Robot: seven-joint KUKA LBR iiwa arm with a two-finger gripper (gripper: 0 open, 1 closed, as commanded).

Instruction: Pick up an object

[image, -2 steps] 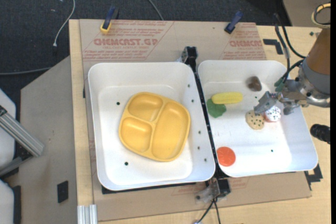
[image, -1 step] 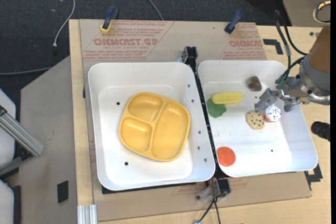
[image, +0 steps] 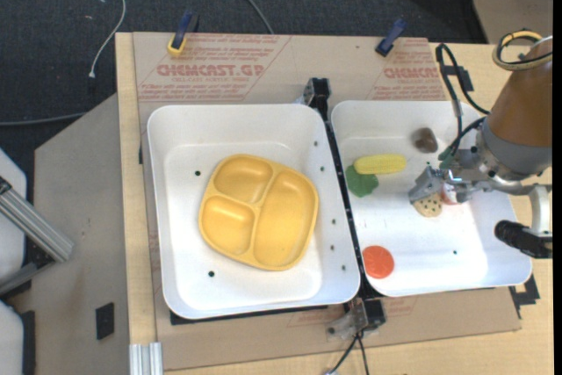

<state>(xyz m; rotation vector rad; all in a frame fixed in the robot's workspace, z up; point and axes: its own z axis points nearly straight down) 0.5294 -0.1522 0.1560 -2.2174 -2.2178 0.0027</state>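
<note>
The right bin [image: 474, 263] holds several small objects. A yellow corn-like piece [image: 380, 163] lies beside a green lump [image: 361, 182] at its left side, with a brown lump [image: 425, 139] further back and an orange-red disc [image: 378, 261] near the front. A small tan block with dark dots [image: 429, 206] rests in the middle of the bin. My gripper [image: 428, 190] hangs low just above and touching on this tan block, reaching in from the right below the orange-banded wrist [image: 527, 105].
The left bin [image: 176, 145] carries a yellow divided plate [image: 259, 211]. A black divider with clips [image: 318, 92] runs between the bins. Cables [image: 452, 79] trail along the arm at the back right. Blue clamps [image: 182, 31] hold the cardboard base.
</note>
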